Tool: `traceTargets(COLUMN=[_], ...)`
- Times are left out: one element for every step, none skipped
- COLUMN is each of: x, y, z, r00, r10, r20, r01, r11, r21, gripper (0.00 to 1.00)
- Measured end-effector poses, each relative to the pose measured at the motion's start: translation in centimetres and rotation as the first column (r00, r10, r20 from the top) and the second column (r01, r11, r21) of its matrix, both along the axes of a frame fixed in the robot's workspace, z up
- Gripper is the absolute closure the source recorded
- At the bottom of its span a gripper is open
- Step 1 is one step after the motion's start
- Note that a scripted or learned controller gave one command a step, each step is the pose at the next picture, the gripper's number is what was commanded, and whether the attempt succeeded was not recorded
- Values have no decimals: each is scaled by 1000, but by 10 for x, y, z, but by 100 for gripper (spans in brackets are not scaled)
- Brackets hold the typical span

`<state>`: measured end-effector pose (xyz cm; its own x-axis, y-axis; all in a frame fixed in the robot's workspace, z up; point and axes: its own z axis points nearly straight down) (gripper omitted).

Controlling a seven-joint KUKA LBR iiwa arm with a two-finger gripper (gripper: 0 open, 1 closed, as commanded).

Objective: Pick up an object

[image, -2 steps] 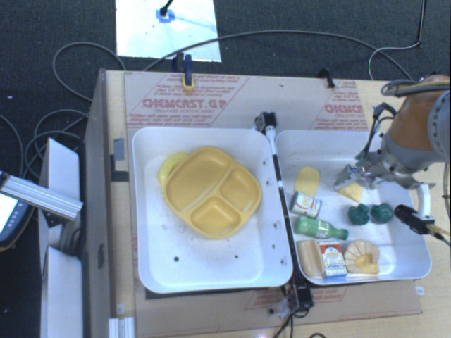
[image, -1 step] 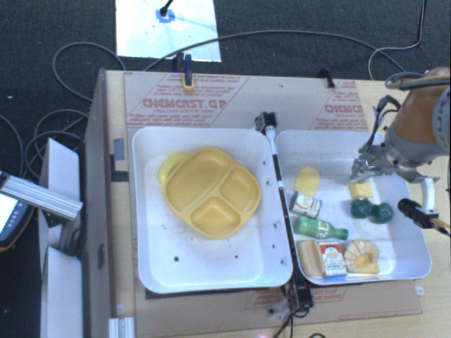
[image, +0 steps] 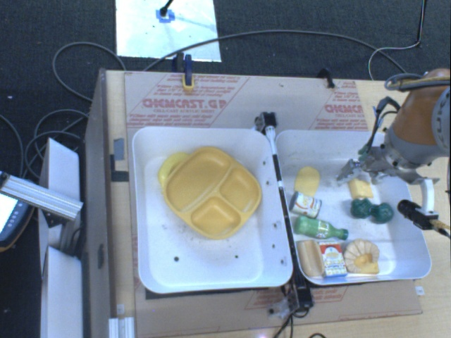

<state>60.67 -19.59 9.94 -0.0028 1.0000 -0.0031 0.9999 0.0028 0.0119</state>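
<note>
My gripper [image: 361,172] hangs over the upper middle of the right bin [image: 423,259], open, with nothing between its fingers. Just below its fingertips lies a small yellow block [image: 361,189]. A dark green dumbbell-shaped toy [image: 371,210] lies a little nearer the front. Left of these sit a pale yellow piece [image: 307,180], a small white and red can [image: 306,204] and a green bottle [image: 319,227] on its side. Along the front wall rest a tan slab [image: 309,255], a red and white carton [image: 332,258] and a round pastry [image: 362,255].
The left bin [image: 162,273] holds a yellow divided plate [image: 211,190] lying over another yellow dish. A black divider rail [image: 280,196] runs between the bins. The arm's orange band and grey wrist [image: 421,122] stand over the right bin's far right corner.
</note>
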Motion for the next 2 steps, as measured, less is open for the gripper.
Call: traceTargets(x=[-41,-46], y=[9,-11], z=[-13,95], r00=[1000,1000], r10=[-2,-2], r20=[-12,-7], r01=[2,2], r11=[1000,1000], r21=[3,0], gripper=[0,0])
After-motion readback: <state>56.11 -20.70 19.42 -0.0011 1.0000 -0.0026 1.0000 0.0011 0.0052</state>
